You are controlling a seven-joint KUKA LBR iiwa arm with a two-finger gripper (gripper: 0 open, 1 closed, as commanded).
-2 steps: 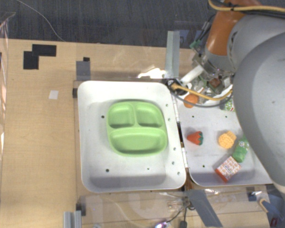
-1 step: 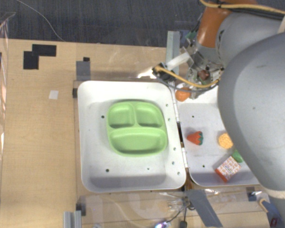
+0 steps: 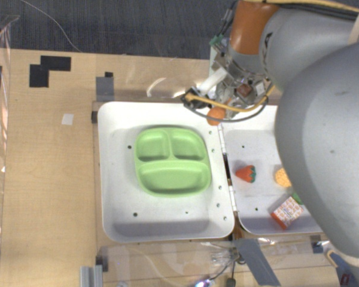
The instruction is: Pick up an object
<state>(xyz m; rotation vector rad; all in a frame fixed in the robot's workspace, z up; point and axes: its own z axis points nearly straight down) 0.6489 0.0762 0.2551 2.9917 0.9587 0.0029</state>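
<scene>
Jaw state cannot be told: the gripper (image 3: 227,94) is crowded by cables at the bins' far edge, just above a small orange object (image 3: 215,115). Right bin (image 3: 251,145): strawberry (image 3: 246,173), orange piece (image 3: 282,177) and a red carton (image 3: 287,211) with unreadable print, partly hidden by the arm (image 3: 323,130). Left bin (image 3: 110,160): green divided plate (image 3: 170,161).

A green divided tray (image 3: 169,161) lies in the left bin (image 3: 116,160). In the right bin (image 3: 251,154), a strawberry (image 3: 246,173) sits at nine o'clock of an orange piece (image 3: 281,177), a red carton (image 3: 286,212) at six.
</scene>
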